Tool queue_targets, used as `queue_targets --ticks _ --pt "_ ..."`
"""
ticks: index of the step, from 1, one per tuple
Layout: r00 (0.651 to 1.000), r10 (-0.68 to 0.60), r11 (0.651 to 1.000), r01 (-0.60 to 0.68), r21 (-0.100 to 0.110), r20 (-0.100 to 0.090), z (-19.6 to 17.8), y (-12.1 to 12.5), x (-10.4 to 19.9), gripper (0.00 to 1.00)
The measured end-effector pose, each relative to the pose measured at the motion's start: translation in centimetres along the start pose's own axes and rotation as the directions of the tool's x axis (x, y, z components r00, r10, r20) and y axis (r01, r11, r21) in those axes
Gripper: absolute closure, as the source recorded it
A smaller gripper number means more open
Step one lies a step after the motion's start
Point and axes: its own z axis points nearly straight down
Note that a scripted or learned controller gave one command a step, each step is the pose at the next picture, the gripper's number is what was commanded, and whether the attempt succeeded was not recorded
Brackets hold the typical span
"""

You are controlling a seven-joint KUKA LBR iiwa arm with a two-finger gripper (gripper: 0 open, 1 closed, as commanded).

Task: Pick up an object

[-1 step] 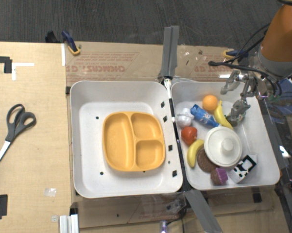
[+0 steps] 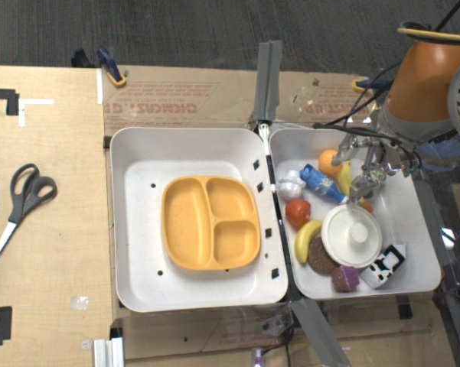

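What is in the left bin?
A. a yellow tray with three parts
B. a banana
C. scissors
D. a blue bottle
A: the yellow tray lies alone in the left bin, while the banana and blue bottle are in the right bin and the scissors lie on the bench.
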Motion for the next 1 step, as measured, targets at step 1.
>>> queue_targets --ticks 1 --pt "0.998 0.070 0.998 -0.070 0.004 0.003 1.33 -0.28 0.21 0.00"
